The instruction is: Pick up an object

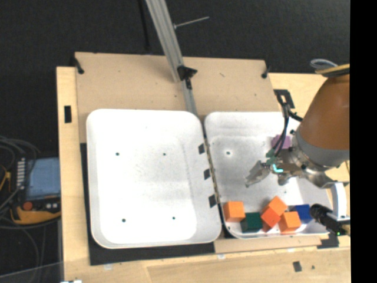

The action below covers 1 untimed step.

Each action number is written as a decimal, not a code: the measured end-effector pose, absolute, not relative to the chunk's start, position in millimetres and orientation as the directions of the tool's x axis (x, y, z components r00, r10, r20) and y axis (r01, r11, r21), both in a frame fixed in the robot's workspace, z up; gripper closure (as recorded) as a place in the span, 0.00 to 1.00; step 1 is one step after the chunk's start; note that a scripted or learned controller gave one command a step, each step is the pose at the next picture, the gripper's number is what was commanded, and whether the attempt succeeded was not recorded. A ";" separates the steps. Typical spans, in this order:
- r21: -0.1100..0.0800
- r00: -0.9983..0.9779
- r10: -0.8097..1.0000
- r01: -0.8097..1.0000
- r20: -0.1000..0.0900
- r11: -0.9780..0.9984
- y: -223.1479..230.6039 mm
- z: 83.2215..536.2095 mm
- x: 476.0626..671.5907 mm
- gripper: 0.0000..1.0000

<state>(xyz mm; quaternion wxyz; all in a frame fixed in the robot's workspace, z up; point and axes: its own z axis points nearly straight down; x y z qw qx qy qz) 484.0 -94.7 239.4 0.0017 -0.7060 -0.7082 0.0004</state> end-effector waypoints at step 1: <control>0.003 0.004 1.000 1.000 0.000 -0.004 -95.4 241.1 484.8 0.00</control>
